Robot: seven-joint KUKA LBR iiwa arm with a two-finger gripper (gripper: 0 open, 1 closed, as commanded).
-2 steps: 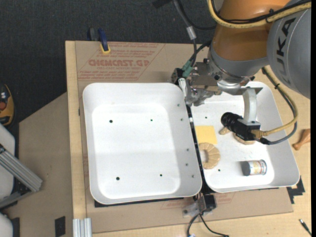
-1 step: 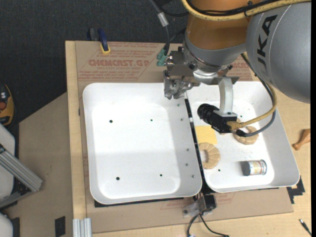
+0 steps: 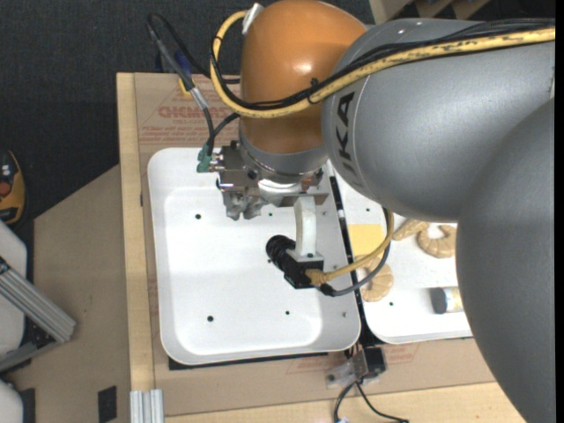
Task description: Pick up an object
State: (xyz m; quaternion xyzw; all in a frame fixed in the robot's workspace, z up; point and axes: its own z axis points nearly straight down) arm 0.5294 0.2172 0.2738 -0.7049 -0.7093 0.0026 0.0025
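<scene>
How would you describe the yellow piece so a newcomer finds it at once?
Start at the right white bin. Along its left wall lies the yellow piece, partly under the grey arm. It is flat, straight-edged and bright yellow, while the beige pieces beside it are rounded.

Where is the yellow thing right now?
The yellow thing lies in the right bin, near its left edge, partly hidden by the arm, with tan objects just right of it.
</scene>
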